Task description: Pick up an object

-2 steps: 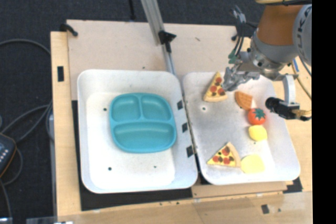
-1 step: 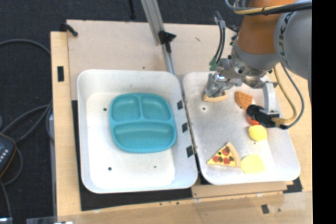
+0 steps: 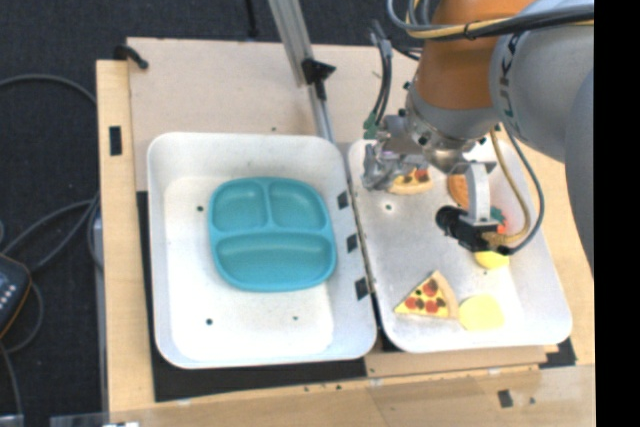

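The pincer (image 3: 381,167) hangs low over the far corner of the right bin (image 3: 400,240), close to the wall it shares with the left bin (image 3: 165,215). Whether it is spread or pressed together I cannot tell; the wrist hides it. Just beside it, on the arm's side, lies a small pizza piece (image 3: 411,181), touching or nearly so, and I cannot see it gripped. Past that, further from the pincer, sits an orange lump (image 3: 457,187). Well toward the near edge from the pincer lie a pizza slice (image 3: 428,297) and a yellow disc (image 3: 481,313), side by side. A small yellow bit (image 3: 489,260) lies between the lump and the disc. Across the wall from the pincer, a teal plate (image 3: 271,234) rests in the left bin.
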